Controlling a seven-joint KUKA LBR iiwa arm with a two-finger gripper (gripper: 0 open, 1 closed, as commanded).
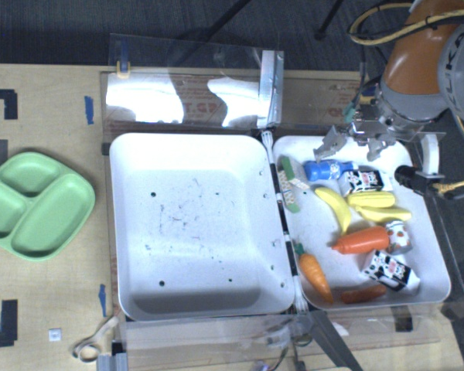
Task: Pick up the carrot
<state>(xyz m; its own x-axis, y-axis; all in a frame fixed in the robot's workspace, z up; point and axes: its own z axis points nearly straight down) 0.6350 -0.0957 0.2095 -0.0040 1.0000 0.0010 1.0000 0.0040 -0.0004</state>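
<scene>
judging the carrot (pixel 315 275) light, stiff and slick: pinch it mid-body. gripper (pixel 354 140) fingers hang spread, holding nothing.

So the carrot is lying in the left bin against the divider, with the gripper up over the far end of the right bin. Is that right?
Not quite. In the camera view the carrot lies in the right bin, against the divider, not in the left bin. The rest holds: the gripper is over the far end of the right bin, well away from the carrot.

Pale wooden bench (pixel 46 91), dark carpeted floor (pixel 100 6) beyond
</scene>
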